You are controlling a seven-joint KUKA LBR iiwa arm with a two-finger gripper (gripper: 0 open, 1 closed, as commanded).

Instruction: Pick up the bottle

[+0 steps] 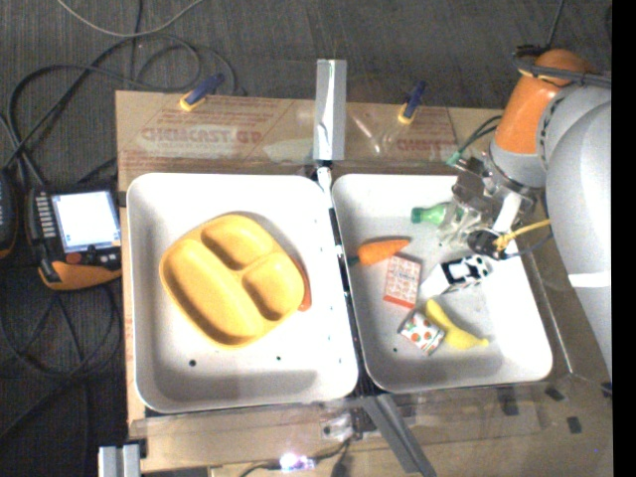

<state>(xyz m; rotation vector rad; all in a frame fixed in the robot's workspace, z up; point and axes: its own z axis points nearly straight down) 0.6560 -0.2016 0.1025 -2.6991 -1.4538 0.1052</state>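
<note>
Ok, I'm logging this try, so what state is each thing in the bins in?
bottle: lying on its side, right bin, under the gripper
carrot: lying flat, right bin
banana: lying flat, right bin
yellow divided plate: right way up, left bin
small cartons: lying flat, right bin

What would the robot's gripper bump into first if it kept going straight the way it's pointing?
Probably the bottle. The gripper points down and leftward into the right bin, and the clear bottle with the green cap lies right at its tip. Depth is hard to judge, so it may reach the bin floor beside it instead.
</note>
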